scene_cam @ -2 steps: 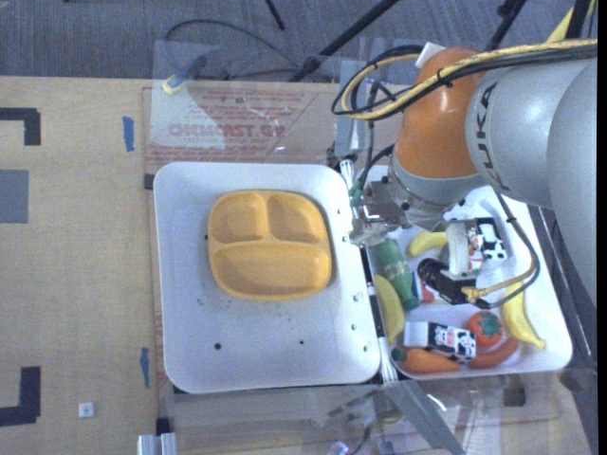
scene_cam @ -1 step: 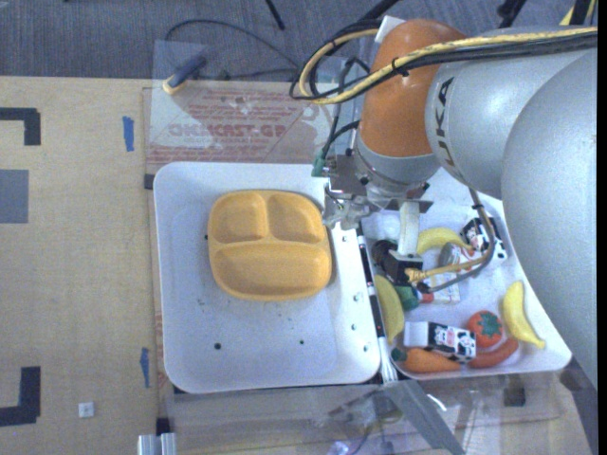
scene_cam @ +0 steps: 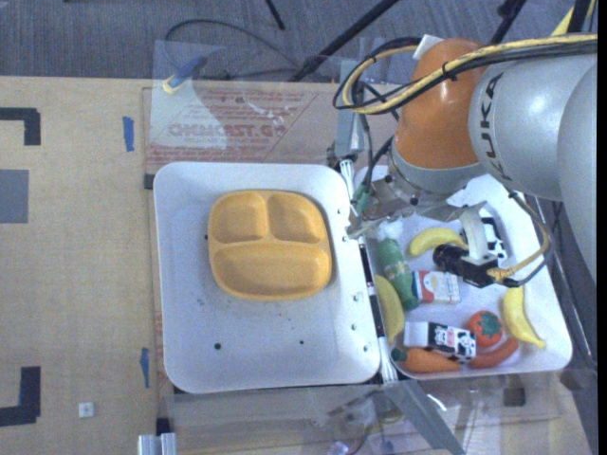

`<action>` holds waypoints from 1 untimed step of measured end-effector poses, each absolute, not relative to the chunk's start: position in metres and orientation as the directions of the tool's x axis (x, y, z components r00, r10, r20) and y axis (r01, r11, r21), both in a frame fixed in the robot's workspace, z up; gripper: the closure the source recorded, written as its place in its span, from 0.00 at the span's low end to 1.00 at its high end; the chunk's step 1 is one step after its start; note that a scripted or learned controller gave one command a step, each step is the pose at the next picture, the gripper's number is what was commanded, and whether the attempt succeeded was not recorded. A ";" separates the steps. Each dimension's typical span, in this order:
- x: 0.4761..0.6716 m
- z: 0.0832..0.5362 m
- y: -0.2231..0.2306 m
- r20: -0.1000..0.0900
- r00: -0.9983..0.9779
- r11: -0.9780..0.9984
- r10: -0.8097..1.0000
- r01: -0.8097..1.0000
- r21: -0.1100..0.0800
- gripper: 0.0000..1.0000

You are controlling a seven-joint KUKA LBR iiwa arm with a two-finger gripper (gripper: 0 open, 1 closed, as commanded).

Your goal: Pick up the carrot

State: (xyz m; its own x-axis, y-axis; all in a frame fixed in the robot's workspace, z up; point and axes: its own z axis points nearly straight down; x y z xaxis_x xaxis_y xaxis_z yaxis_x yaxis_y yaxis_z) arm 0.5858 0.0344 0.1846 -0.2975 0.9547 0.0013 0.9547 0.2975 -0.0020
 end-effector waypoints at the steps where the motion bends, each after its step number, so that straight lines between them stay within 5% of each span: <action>1: 0.570 0.227 0.051 -0.001 -0.248 0.248 0.969 0.969 0.003 1.00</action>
